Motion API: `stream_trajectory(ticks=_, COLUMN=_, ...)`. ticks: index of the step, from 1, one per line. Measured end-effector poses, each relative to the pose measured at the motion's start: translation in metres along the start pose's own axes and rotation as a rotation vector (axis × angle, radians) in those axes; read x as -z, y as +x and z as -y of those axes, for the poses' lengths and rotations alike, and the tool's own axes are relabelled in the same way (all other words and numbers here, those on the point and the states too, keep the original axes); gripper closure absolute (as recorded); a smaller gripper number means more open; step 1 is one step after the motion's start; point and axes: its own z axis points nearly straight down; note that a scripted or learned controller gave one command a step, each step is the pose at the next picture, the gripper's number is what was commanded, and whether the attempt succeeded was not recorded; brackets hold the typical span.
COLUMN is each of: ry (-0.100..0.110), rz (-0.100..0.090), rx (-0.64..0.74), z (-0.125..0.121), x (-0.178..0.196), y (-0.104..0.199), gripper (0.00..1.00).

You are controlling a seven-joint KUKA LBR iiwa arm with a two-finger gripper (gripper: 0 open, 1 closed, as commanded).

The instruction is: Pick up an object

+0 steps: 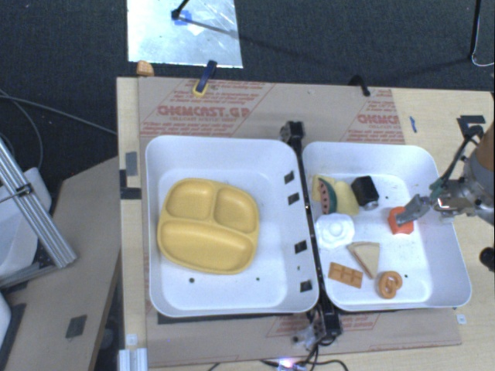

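The approach step is judged in hand: the gripper (415, 205) is poised at the orange block (400, 221), at its two o'clock. Finger state cannot be told. A descent and closure are called for next.

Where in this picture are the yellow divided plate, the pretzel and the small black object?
yellow divided plate (207, 225): camera view, centre ridge.
pretzel (389, 284): camera view, middle of the twist.
small black object (364, 190): camera view, top face.
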Motion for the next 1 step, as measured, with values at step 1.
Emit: stream_trajectory(ticks=1, ry=0.004, rz=-0.001, rx=-0.006, z=0.0237, x=-0.138, y=-0.0302, gripper=0.0)
